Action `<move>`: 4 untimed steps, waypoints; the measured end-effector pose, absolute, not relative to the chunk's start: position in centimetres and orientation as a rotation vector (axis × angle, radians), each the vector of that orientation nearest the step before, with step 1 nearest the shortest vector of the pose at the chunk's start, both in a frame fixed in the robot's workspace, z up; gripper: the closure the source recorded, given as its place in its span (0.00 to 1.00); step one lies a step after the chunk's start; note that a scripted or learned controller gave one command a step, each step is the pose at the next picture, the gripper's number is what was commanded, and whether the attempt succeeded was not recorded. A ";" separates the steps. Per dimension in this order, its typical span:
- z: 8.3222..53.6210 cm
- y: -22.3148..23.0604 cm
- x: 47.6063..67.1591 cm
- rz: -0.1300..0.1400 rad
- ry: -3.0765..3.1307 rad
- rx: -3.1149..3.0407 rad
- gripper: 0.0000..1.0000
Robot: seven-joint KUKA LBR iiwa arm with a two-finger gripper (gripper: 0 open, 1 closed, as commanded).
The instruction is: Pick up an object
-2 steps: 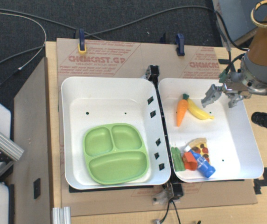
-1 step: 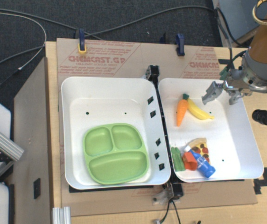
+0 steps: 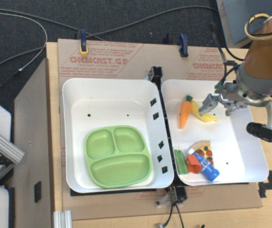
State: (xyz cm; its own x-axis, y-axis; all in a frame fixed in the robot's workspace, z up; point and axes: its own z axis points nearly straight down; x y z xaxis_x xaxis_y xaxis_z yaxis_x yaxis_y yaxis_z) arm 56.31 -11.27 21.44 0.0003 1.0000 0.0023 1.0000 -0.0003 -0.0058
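Observation:
My gripper (image 3: 220, 107) hangs over the back of the right bin (image 3: 243, 151), open, with nothing between its fingers. Its left finger (image 3: 207, 105) is just above a yellow banana (image 3: 207, 118), which it partly hides. An orange carrot (image 3: 185, 113) with a green top lies left of the banana. At the bin's front lie a pizza slice (image 3: 203, 150), a red block (image 3: 193, 163), a blue bottle (image 3: 208, 169) and a green piece (image 3: 179, 160), bunched together.
The left bin (image 3: 79, 108) holds a green divided plate (image 3: 118, 155). A black divider (image 3: 160, 122) runs between the two bins. The arm's grey and orange body (image 3: 264, 56) rises at the right. Cables cross the dark floor behind the bench.

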 end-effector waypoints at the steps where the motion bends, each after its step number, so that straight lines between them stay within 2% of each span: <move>1: 16.1 -10.6 57.1 0.004 -2.218 -2.217 0.00; 2: 10.2 -11.0 57.8 0.006 -2.216 -2.217 0.00; 3: 11.7 -10.9 58.0 -0.002 -2.220 -2.221 1.00; 4: 18.1 -11.2 57.8 -0.007 -2.227 -2.225 1.00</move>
